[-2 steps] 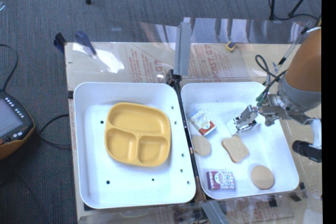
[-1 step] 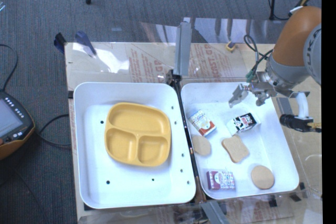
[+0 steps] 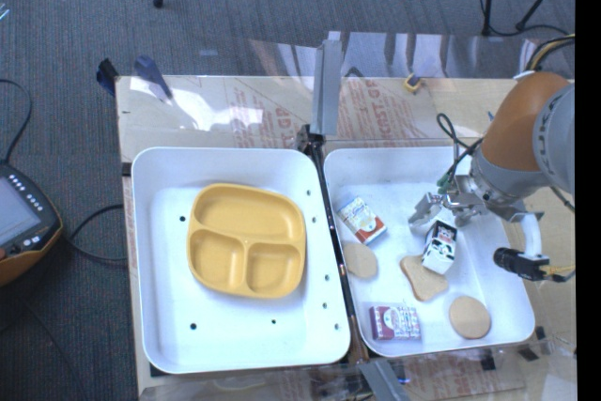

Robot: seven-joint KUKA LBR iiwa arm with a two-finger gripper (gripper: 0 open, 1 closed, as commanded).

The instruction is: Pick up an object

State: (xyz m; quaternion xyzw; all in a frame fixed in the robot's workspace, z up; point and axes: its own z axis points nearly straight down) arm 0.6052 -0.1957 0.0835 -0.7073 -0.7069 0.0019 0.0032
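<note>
Starting at your left, the left bin (image 3: 150, 202) holds a yellow divided plate (image 3: 247, 239), lying flat near its middle. Move right and you reach the right bin (image 3: 376, 166). It holds a small red-and-white carton (image 3: 362, 220), a tan cookie (image 3: 361, 260) just below it, and a dark red box (image 3: 394, 322) near the front edge. Further right, a second cookie (image 3: 423, 278) lies partly under a white-and-black milk carton (image 3: 439, 247), and a round cookie (image 3: 470, 316) sits toward the front right corner. The gripper (image 3: 449, 209) hangs directly over the milk carton's upper end; whether its jaws are clamped on it or released, you cannot tell. The arm (image 3: 526, 136) enters from the right.
</note>
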